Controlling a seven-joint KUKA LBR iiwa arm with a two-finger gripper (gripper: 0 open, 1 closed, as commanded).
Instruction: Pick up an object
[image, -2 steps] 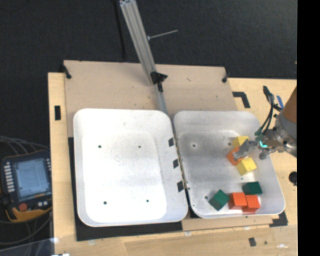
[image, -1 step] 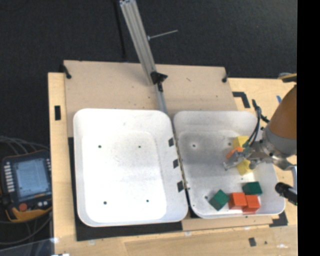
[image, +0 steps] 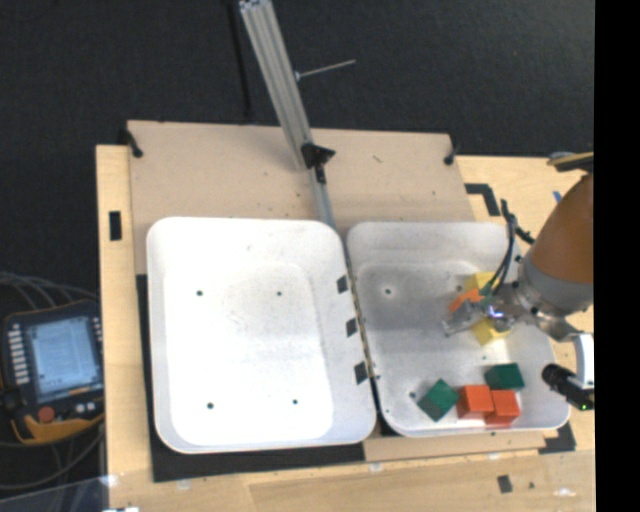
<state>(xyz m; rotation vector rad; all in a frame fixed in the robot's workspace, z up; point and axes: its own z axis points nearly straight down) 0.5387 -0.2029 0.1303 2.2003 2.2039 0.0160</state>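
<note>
The right bin (image: 400, 262) holds several small blocks. My gripper (image: 466, 313) reaches down into its right half, with the grey arm and its orange band (image: 566, 240) coming in from the right. A small orange piece (image: 465, 296) and a yellow piece (image: 485, 283) lie right at the gripper's upper side. Just below it, a yellow block (image: 490, 335) partly shows under the wrist. Whether anything sits between the fingers is hidden.
Near the right bin's front edge lie a green block (image: 436, 400), two orange blocks (image: 477, 400) (image: 505, 406) and another green block (image: 505, 377). The left bin (image: 240, 330) stands beside it. A metal pole (image: 285, 90) slants up behind the bins.
</note>
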